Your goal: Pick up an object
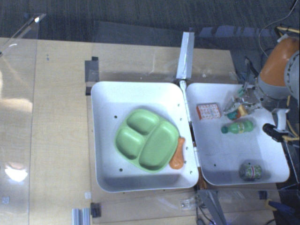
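Note:
My gripper (240, 105) hangs over the back part of the right bin (213, 170), reaching in from the right under the orange wrist band (276, 64). A small yellow object (243, 111) lies right at its tip; whether it is gripped is unclear. Just in front of it a green bottle (237, 127) lies on its side. A small red-and-white patterned box (208, 111) sits to the gripper's left. A round can (251, 171) rests near the bin's front right corner.
The left bin (105, 172) bears a green divided plate (146, 138) with an orange carrot-shaped toy (177, 154) against its right side. A metal post (185, 55) stands behind the wall between the bins. Cables lie at the far right.

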`<state>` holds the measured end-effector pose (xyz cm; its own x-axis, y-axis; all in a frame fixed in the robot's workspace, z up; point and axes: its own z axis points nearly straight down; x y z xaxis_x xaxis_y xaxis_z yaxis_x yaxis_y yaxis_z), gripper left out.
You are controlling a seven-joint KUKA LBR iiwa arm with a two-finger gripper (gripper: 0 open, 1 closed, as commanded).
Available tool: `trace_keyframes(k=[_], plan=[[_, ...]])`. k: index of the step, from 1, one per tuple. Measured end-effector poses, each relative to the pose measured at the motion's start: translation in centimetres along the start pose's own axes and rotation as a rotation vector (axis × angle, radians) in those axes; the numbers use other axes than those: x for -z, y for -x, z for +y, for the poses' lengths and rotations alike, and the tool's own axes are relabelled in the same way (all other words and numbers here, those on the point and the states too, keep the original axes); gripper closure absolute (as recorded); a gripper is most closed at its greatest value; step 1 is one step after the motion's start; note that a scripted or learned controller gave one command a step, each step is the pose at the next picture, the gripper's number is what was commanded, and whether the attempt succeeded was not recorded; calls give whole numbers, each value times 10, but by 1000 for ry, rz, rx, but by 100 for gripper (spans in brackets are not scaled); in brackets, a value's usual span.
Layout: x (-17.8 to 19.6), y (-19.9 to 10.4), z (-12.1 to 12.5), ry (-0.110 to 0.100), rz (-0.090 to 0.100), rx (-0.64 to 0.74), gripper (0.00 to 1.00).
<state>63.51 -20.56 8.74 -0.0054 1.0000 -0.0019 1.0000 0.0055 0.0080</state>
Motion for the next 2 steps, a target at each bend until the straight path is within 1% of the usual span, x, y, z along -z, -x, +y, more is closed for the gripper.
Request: trace_keyframes(k=[1, 2], plan=[[11, -2, 3, 5, 1, 4, 100], [82, -55, 16, -4, 2, 3, 100]])
